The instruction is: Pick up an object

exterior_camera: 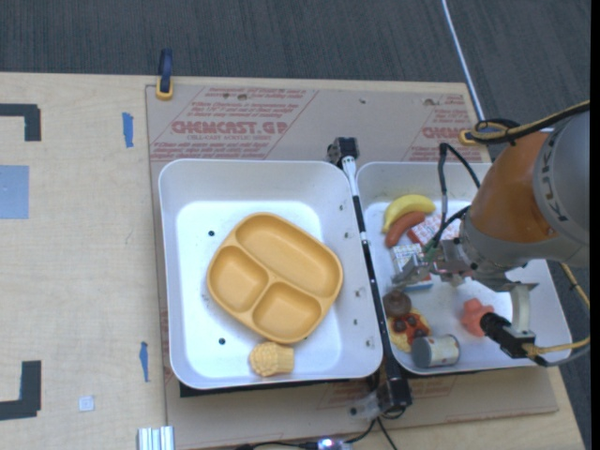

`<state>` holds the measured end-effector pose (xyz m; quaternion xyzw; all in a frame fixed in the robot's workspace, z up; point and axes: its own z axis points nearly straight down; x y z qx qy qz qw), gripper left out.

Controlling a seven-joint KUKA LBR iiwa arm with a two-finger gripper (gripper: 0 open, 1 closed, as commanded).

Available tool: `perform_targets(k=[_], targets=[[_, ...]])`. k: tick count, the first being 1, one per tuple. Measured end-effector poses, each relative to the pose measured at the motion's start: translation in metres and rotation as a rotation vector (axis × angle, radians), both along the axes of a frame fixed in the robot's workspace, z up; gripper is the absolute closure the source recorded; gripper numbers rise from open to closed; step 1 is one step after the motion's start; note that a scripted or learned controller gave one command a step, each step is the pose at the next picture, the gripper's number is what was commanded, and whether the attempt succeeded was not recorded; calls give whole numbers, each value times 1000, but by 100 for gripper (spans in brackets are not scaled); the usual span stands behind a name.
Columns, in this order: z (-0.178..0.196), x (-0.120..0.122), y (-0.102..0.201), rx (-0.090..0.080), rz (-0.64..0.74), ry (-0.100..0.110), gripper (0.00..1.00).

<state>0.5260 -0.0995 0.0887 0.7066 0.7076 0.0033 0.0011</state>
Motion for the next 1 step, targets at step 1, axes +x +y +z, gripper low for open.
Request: perform_targets(k=[1], targets=[[-3,55,6,-4,0,3,0]])
